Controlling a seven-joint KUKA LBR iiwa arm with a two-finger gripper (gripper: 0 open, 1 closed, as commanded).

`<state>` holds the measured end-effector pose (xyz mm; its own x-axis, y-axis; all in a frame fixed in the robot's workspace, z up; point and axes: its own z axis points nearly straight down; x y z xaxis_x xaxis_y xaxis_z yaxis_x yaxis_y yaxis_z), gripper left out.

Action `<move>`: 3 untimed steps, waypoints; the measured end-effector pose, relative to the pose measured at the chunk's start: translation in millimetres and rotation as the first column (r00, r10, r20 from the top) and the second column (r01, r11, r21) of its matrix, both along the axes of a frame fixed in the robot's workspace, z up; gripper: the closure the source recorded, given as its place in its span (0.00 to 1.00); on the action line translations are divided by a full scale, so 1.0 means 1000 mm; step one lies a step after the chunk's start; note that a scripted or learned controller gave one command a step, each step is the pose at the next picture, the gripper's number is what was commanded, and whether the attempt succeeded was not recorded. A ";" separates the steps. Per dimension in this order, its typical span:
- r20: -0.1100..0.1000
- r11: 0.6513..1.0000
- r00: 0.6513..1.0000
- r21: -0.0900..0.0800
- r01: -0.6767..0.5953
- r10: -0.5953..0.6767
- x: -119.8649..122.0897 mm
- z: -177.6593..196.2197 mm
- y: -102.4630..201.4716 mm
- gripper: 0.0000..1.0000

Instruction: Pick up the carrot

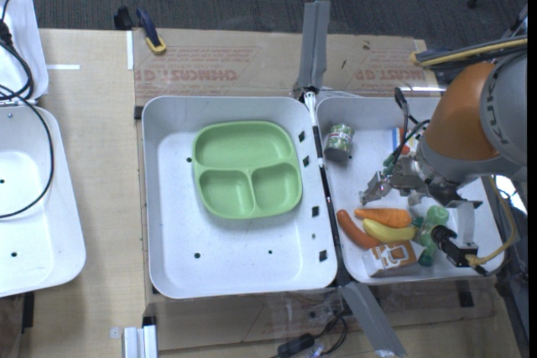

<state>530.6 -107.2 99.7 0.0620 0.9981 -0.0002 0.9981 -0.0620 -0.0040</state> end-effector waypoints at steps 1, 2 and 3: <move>0.010 1.000 1.000 0.000 -0.022 0.022 -0.037 -0.005 0.003 0.00; 0.015 1.000 1.000 -0.003 -0.018 0.018 -0.035 0.005 0.001 1.00; 0.015 1.000 1.000 -0.003 -0.018 0.018 -0.035 0.005 0.001 0.00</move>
<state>495.2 -106.3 104.4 0.0437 0.9990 -0.0020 0.9990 -0.0436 0.0115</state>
